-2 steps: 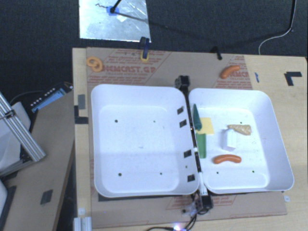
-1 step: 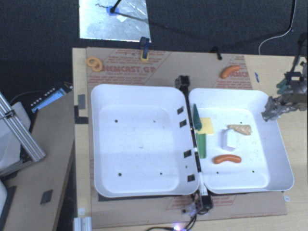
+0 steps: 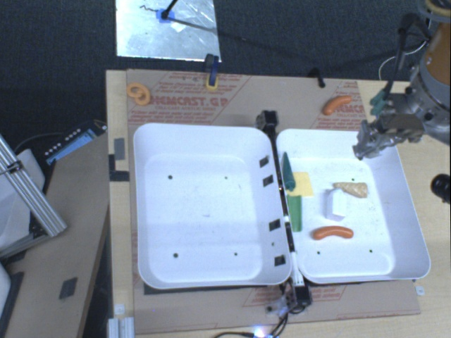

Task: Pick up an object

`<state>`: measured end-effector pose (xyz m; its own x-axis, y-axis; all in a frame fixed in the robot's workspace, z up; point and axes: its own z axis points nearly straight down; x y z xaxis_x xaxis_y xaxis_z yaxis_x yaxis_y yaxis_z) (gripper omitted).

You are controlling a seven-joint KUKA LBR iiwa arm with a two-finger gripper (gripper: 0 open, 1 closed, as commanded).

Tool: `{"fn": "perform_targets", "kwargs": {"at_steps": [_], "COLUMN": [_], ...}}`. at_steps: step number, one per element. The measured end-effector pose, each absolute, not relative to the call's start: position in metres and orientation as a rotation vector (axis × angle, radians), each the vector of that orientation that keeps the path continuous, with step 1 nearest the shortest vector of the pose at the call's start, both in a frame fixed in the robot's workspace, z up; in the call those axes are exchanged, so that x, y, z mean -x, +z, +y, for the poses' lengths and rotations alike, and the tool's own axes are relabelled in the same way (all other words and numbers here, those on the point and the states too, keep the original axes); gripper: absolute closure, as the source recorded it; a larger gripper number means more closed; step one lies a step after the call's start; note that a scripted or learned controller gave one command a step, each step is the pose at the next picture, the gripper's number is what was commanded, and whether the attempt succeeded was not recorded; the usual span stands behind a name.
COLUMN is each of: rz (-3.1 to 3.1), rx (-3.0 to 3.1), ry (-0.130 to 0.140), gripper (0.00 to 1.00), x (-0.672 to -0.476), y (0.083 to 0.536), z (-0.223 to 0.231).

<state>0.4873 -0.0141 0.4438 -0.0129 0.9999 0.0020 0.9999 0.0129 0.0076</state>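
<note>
The right bin (image 3: 394, 252) holds several small things: a tan wedge-shaped piece (image 3: 351, 189), a white block (image 3: 335, 204), an orange sausage (image 3: 332, 233), a yellow square (image 3: 301, 184), and green pieces (image 3: 290, 189) along its left wall. My gripper (image 3: 368, 146) hangs over the bin's far right corner, up and to the right of the tan piece. Nothing shows between its fingers.
The left bin (image 3: 204, 203) lies beside the right one, with black clips (image 3: 268, 182) along the shared edge. On the cardboard behind lie another orange sausage (image 3: 337, 105), an orange ring (image 3: 139, 93) and a yellow-blue clamp (image 3: 211, 72). A foil sheet (image 3: 167, 20) lies farther back.
</note>
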Motion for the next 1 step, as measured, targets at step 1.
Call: {"fn": "perform_targets", "kwargs": {"at_steps": [1], "rz": [2.232], "rx": [-2.206], "ry": [0.011], "gripper": [1.0], "x": [-0.4868], "y": [0.4875], "z": [0.0552]}}
